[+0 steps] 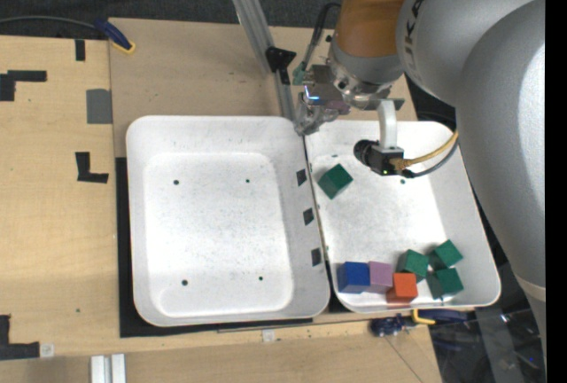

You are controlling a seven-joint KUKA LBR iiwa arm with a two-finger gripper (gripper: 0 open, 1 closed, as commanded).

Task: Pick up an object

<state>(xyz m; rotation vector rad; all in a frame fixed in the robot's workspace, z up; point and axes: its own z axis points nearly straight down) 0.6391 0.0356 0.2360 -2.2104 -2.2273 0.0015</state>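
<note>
A green block [334, 181] lies tilted in the upper left part of the right bin [469, 195], apart from the other blocks. My gripper [312, 117] hangs above the far left corner of that bin, close to the divide between the two bins. It is above and a little to the left of the green block, and nothing shows in its grasp. Along the right bin's front edge sits a cluster of blocks: a blue one [353, 276], a purple one [380, 274], an orange one [404, 285] and three green ones [414, 263].
The left bin [142, 142] stands beside the right one. A slanted grey metal pole [252, 13] runs down to the bins' far edge, just left of the gripper. A black cable and connector [381, 157] hang from the wrist over the right bin.
</note>
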